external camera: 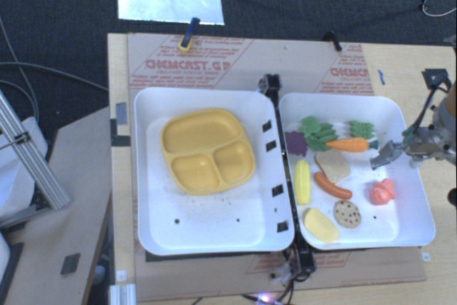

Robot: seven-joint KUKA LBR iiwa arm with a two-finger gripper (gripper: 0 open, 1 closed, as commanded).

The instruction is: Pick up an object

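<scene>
The right bin [410, 207] holds several toy foods: a carrot [347, 145], green leaves [316, 131], a smaller green piece [361, 129], a purple piece [295, 143], a bread slice [333, 166], a corn cob [303, 181], a sausage [333, 186], a cookie [347, 213], a yellow lump [320, 224] and a pink piece [383, 191]. My gripper [386, 153] hangs over the right side of this bin, just right of the carrot's tip and above the pink piece. I see nothing held in it.
The left bin [214, 225] carries a yellow divided plate [207, 151]. A black hinge strip [280, 153] runs between the two bins. The arm's wrist [432, 143] enters from the right edge.
</scene>
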